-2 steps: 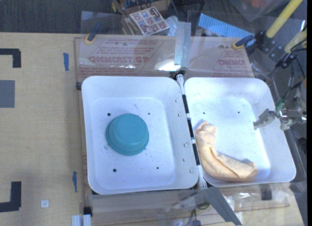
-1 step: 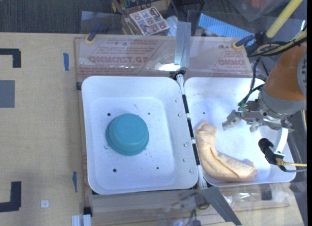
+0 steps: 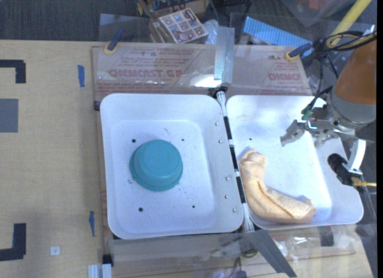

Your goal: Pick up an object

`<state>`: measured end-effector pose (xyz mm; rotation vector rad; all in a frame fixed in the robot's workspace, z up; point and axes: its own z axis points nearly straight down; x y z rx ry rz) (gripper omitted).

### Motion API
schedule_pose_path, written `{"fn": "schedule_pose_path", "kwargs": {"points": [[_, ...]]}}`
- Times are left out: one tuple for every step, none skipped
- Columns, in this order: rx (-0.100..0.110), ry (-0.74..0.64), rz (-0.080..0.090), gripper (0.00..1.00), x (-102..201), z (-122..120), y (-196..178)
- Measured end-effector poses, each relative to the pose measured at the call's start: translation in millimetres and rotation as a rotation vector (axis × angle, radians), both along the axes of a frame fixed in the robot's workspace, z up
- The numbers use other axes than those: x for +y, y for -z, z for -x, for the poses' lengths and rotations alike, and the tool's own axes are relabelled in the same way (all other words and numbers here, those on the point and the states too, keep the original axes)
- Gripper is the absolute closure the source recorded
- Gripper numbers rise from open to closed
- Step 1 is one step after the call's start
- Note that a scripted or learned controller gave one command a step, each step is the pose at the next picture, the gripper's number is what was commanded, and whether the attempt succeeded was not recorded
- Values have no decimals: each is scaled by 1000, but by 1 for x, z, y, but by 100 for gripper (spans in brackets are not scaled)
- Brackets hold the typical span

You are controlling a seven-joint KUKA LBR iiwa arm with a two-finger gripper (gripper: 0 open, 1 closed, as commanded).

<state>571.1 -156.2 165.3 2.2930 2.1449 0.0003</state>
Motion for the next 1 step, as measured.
{"fn": "schedule_pose_path", "kwargs": {"points": [[3,32,-1,0,66,12,59]]}}
